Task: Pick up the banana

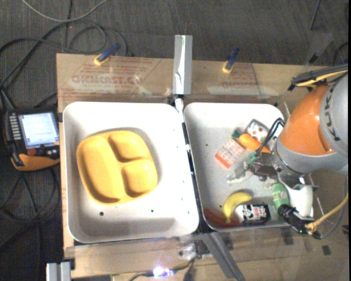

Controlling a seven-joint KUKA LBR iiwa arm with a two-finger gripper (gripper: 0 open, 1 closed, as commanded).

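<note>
The yellow banana (236, 202) lies curved near the front wall of the right bin (205, 127), with a small black carton (256, 213) to its right. My gripper (249, 170) hangs over the middle of the right bin, just behind the banana and apart from it, with nothing visibly in its hold. The grey arm with its orange band (304, 130) reaches in from the right and hides the bin's right side.
A red-and-white packet (229, 154), an orange item (246, 139) and a small white box (256, 127) lie behind the gripper. A green object (279, 193) sits beside the arm. The left bin (82, 221) holds a yellow divided plate (117, 165).
</note>
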